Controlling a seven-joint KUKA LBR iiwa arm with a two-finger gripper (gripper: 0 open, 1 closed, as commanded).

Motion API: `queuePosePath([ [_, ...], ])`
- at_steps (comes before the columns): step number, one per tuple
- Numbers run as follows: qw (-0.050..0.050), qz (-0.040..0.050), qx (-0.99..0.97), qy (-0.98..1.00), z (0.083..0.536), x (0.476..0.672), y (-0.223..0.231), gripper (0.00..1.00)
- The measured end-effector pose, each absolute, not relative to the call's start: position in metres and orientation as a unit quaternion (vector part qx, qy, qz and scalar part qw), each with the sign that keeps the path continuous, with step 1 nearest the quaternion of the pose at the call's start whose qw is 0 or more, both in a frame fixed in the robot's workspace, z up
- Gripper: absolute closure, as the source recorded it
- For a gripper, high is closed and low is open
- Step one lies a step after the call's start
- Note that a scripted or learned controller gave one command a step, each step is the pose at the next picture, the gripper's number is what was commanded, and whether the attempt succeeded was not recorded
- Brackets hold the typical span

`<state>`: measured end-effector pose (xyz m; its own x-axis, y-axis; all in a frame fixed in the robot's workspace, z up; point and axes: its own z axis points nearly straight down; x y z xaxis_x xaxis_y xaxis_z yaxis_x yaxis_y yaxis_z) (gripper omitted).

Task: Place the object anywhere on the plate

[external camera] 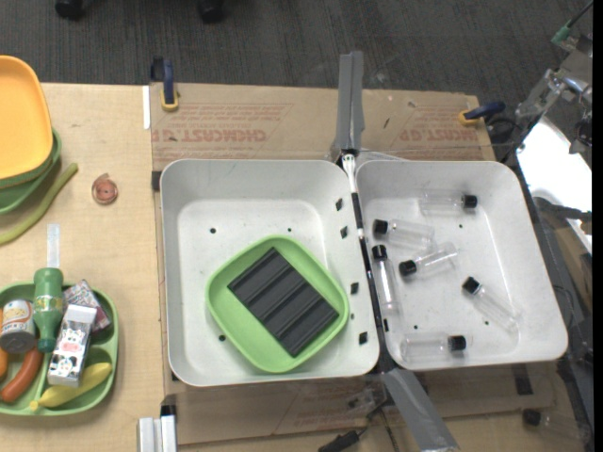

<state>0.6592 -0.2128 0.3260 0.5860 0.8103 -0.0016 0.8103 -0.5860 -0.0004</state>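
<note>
A green plate with a dark ribbed insert is seen at 8 o'clock, in the left bin. Clear black-capped vials are scattered at 4 o'clock. The tool's state cannot be told. One vial should be gripped mid-body.

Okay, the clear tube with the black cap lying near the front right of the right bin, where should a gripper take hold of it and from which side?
Likely best on the clear body of the tube, about midway along, coming straight down from above. It lies flat on the floor of the right bin, slanting, with its black cap toward the bin's middle. Fingers should close across its narrow width. It lies apart from the other tubes, so both sides look free.
</note>
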Motion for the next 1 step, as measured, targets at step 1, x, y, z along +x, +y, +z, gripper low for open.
queuePosePath([
  [1, -0.001, -0.0022, 0.897, 0.443, 0.3054, 0.659, -0.2134, 0.0],
])
